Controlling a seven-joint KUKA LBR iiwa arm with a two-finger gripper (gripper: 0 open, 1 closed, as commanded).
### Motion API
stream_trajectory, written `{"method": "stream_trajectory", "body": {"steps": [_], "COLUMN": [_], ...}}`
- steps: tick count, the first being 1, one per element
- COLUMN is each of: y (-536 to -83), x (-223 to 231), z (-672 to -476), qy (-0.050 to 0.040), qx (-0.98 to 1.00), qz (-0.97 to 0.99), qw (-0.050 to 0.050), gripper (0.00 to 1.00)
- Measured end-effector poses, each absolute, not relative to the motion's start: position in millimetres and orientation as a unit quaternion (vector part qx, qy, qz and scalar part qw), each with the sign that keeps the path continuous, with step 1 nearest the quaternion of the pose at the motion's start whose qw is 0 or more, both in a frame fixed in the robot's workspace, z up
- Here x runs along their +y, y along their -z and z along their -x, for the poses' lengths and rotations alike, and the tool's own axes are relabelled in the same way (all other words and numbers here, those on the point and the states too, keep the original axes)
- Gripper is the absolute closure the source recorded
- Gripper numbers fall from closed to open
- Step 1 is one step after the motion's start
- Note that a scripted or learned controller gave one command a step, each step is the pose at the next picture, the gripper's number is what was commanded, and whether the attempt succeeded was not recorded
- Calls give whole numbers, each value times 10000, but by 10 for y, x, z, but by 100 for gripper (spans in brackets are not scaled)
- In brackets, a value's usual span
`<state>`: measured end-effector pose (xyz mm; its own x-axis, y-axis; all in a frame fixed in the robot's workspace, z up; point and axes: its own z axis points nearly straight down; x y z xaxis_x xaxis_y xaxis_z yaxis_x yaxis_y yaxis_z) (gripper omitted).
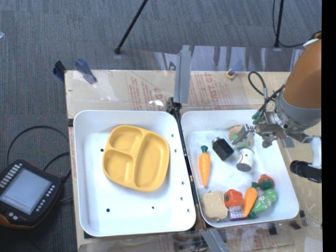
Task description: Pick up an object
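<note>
The right bin point(195, 121) holds several toy foods: an orange carrot point(204, 166), a black block point(222, 148), a grey-and-white cup point(244, 159) lying on its side, a slice of toast point(213, 205), a red pepper point(233, 197), a smaller carrot point(250, 199), a green pepper point(265, 201) and a small red fruit point(266, 181). My gripper point(245, 136) reaches in from the right and hangs low over the bin's far right part. It is just above the cup and over a tan item point(236, 130) that it partly hides.
The left bin point(86, 140) holds a yellow divided plate point(137, 157). A grey upright post point(182, 80) stands behind the seam between the bins. A teach pendant point(23, 190) lies on the floor at the left. Tripod legs point(134, 20) stand behind the bench.
</note>
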<state>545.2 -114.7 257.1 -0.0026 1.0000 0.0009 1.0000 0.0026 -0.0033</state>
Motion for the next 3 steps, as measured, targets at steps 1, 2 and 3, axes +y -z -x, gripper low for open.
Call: {"method": "stream_trajectory", "body": {"steps": [1,2,3], "y": [-1490,-834,-880], "x": [-1547,-1615,-2097], "z": [-4960,-5523,-6042], "qy": [-15,-11,14], "qx": [-7931,-7951,-7722], "qz": [6091,6064,6354], "qw": [50,46,9], "gripper": [0,0,0]}}
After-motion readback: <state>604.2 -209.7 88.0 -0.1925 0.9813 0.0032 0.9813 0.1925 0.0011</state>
